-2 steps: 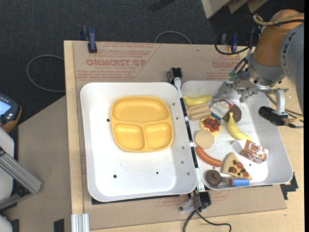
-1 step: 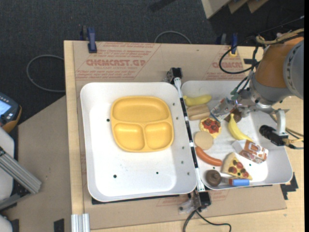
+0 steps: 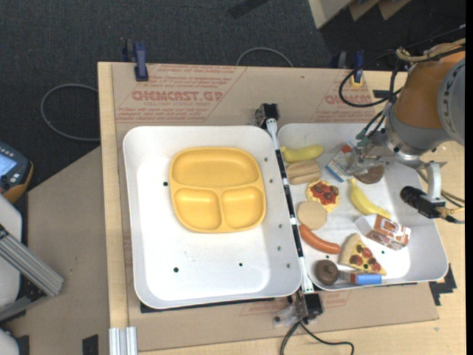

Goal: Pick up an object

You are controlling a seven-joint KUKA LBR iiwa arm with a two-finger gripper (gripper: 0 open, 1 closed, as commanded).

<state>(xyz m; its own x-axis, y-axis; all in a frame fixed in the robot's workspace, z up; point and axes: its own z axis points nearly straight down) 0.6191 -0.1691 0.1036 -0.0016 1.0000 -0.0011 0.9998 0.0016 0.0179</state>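
Banana long axis runs diagonally; upper-left to lower-right.

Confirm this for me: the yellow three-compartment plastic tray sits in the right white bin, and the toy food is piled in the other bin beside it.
Not quite. The camera view shows the yellow three-compartment plastic tray in the left white bin, not the right one. The toy food, such as the yellow banana and the pizza slice, lies in the right white bin beside it.

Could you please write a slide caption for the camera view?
Arm lowers its gripper into the right bin of toy food; yellow tray sits in the left bin.
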